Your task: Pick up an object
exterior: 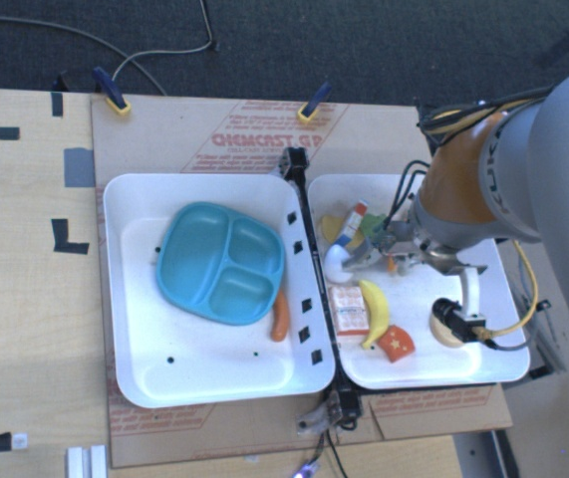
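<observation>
Gripper [364, 257]: down in the right bin [503, 366], near its left wall; can't tell if pincer is apart or together, clutter hides the tips.
Closest obj: small white rounded item [337, 260] touching the left wall, just beside the tips. Type unclear.
Banana [375, 312]: mid-bin toward front edge. I'd judge it light, soft, curved; take across the middle.
Red block [396, 344]: front edge, beside banana tip. Prob stiff, easy pinch.
Box [348, 309]: flat by left wall, hard to get under.
Left bin: blue tray [219, 262], too wide imo.
</observation>
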Controlling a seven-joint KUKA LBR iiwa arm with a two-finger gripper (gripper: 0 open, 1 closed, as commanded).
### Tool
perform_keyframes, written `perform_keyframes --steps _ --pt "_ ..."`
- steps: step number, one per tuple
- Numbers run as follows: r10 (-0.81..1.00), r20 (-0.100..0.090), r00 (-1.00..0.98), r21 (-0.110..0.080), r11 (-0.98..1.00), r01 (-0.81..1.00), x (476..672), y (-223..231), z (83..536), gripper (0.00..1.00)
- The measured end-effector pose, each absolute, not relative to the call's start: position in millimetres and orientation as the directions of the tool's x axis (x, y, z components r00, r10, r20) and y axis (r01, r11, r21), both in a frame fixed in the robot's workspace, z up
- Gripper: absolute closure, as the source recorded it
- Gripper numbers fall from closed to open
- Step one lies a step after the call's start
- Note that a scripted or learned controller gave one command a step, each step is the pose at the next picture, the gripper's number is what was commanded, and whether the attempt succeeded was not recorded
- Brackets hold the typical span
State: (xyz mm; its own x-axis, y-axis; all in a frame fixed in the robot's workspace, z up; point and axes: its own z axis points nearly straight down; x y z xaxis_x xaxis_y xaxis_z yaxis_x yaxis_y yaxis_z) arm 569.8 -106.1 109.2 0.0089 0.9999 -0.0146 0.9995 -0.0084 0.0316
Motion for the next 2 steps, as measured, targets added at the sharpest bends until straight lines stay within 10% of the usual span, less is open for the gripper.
perform_keyframes --steps 2 --pt "1.0 -0.002 0.001 0.005 -0.001 1.0 558.2 -99 97 0.0"
